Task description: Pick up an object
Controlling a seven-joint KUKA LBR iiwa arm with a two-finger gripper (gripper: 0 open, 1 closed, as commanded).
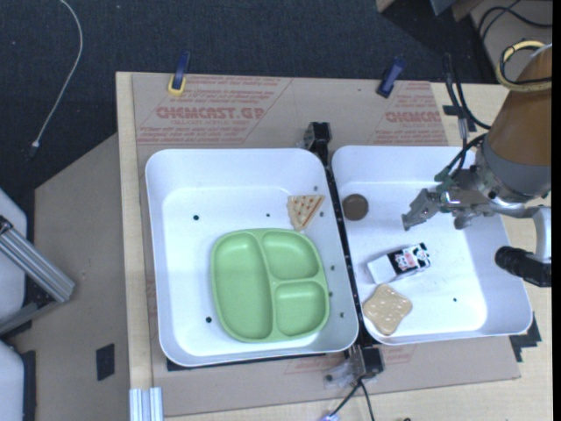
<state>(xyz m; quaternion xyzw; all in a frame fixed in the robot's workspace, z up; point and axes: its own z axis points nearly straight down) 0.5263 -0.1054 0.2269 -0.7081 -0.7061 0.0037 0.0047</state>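
Glare on the white plastic makes small details hard for me to read, and the arm (526,121) is cut off at the right edge, so I see only its orange band and grey wrist. Its gripper (436,210) hangs over the upper middle of the right bin (491,323); from here the jaws look spread apart with nothing between them, though the fingertips are dark and blurred.

I count two bins on the surface. Right bin, three things: one small brown round piece (355,206) near the upper left corner, one small white carton with a black-and-white print (400,262) lying tilted in the middle, just below and left of the gripper, and one slice of toast-like bread (387,309) at the lower left, close to the carton but apart from it. The print is too small to make out.

Left bin (166,235), two things: one green divided plate (268,283) with three compartments, and one tan waffle-patterned wedge (304,209) just above its upper right rim.
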